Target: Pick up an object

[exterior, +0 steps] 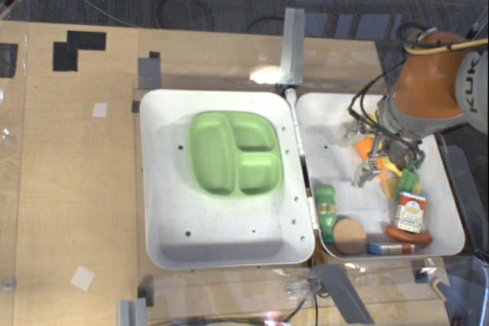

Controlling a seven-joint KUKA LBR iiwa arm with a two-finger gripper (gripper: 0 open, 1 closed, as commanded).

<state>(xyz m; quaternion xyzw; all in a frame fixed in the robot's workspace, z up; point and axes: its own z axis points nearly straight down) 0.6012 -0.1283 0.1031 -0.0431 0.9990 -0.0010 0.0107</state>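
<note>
1. Smooth green divided tray (233, 153) lies in the left bin (164, 240) on the pale wooden counter (69, 187).
2. Right bin (328, 118): green bottle (326, 206), round tan piece (350, 234), small carton (410, 211).
3. End effector (380, 160) hangs over orange and yellow bits; its grip, can't tell.

Smooth matt green plastic tray (233, 154), pale wood bench (69, 187).

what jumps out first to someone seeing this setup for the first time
A bright green divided plate lies in the middle of the left bin. The arm's orange band hangs over the right bin, its gripper low among small toy foods crowded along that bin's right and near sides.
</note>
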